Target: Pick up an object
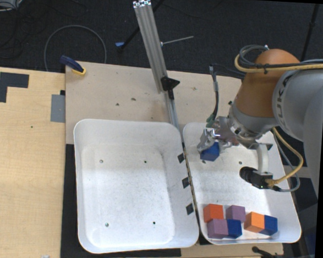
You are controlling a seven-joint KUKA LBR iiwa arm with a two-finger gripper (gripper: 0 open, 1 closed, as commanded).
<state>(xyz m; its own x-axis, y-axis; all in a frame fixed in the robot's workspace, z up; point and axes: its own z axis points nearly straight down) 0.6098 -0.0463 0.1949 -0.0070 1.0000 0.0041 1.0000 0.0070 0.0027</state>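
Note:
My gripper [209, 144] hangs over the far left part of the right bin [240, 183], reaching in from the right. A blue block [210, 151] sits between its fingers, lifted a little above the bin floor, so the gripper is shut on it. Several more blocks lie clustered at the right bin's near edge: an orange block [213, 212], a purple block [235, 213], another purple block [217, 228], a blue block [234, 229], an orange block [254, 221] and a blue block [270, 225].
The left bin [127, 186] lies beside the right one, split from it by a ridge with black clips. A slanted aluminium rail [153, 45] rises behind the bins. A black cable plug [256, 177] hangs near the arm over the right bin.

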